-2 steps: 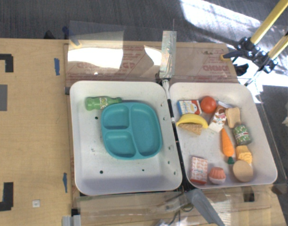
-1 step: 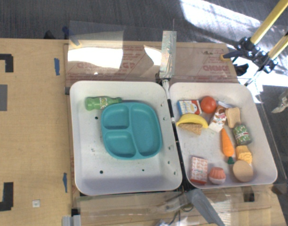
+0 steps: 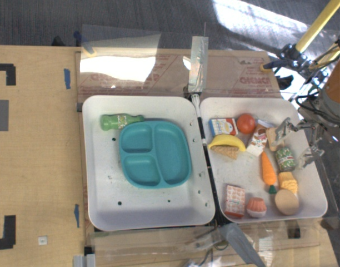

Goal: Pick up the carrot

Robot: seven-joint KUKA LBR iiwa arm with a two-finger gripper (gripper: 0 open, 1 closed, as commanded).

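Observation:
The carrot [image 3: 268, 169] is a short orange cone lying in the right bin [image 3: 320, 202], its thick end pointing away from me and its tip towards the front. My gripper [image 3: 298, 139] hovers over the right bin's far right part, up and to the right of the carrot. Its two metal fingers [image 3: 281, 128] are spread apart with nothing between them, so it is open. A green can [image 3: 285, 158] lies between the carrot and the gripper.
Around the carrot lie a corn cob [image 3: 288, 181], a beige egg [image 3: 286, 201], a banana [image 3: 226, 143], a tomato [image 3: 246, 123], a small carton [image 3: 223, 127] and a red-white packet [image 3: 234, 199]. The left bin [image 3: 98, 204] holds a teal divided plate [image 3: 155, 153] and a green bottle [image 3: 121, 120].

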